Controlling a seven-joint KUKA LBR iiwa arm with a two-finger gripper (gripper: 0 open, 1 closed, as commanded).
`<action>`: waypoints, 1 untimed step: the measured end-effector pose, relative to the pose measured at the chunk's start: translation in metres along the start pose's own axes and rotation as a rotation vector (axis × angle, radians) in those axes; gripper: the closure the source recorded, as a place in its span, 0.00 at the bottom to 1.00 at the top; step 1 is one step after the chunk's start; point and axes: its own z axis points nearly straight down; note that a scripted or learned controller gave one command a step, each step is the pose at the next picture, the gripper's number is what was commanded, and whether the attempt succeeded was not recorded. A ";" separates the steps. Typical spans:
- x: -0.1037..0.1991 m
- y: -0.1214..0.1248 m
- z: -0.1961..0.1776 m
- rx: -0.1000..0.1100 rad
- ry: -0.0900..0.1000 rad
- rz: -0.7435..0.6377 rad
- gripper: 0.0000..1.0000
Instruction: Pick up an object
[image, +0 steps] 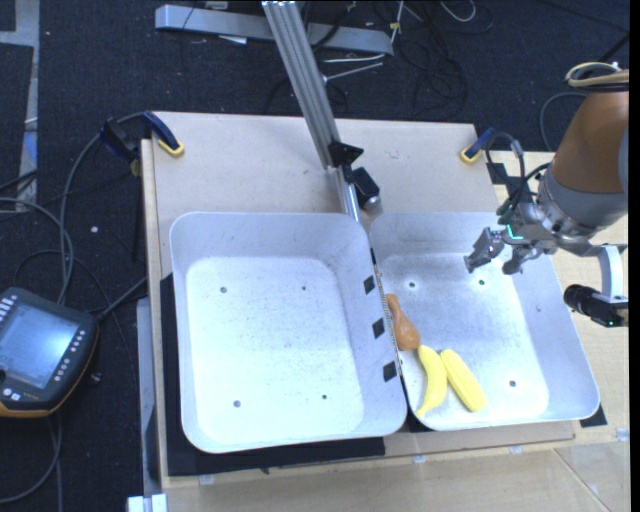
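In the right bin (530, 330), near its front left corner, lie two yellow pieces: a curved banana-shaped one (433, 379) and a straighter one (463, 379) beside it. A small orange-brown object (402, 322) rests just behind them against the bin's left wall. My gripper (497, 254) hovers over the back right part of that bin, well apart from all three objects. Its fingers stand open with nothing between them.
The left bin (270, 330) lies beside the right one. A slanted metal post (315, 95) rises at the back between the bins. Yellow clamps (168, 146) (472, 153) sit at the bench's back corners. A handheld pendant (38, 348) lies off the bench's left.
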 end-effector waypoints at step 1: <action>0.000 0.000 0.000 0.000 0.000 0.000 0.00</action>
